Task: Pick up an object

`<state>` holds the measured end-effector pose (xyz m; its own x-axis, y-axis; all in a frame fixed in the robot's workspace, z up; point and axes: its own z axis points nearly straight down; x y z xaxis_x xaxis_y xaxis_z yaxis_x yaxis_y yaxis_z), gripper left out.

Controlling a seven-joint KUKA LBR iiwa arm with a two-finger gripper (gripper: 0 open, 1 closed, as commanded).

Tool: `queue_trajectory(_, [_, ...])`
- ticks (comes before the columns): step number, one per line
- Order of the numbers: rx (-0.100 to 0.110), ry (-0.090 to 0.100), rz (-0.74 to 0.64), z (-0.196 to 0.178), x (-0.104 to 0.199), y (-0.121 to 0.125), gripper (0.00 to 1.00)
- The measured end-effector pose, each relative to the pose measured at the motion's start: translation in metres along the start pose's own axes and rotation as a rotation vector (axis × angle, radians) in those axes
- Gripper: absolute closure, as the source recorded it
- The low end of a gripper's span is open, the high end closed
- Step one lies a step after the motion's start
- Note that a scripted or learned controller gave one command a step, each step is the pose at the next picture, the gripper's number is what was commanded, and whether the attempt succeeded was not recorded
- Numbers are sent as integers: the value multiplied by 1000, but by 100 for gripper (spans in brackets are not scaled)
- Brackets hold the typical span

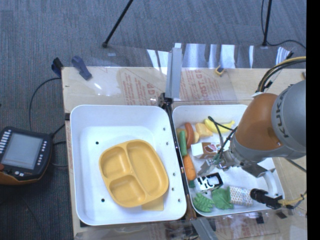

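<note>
The yellow tray point(133, 178) at lower centre looked like smooth, matt plastic. The two white bins point(85, 129) seemed glossy plastic. A clear sheet point(125, 86) across the upper bench shone with glare. The floor point(50, 29) looked like rough grey carpet.

Yellow divided tray point(133, 172); white bins point(82, 134); orange carrot point(189, 168); green leaves point(212, 200); yellow banana point(218, 126).
</note>
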<state>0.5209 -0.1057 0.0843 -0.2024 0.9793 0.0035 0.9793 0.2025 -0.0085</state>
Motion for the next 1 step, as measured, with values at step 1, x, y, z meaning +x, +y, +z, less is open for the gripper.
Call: queue_trajectory(1, [6,5,4,-7,1,-1,100])
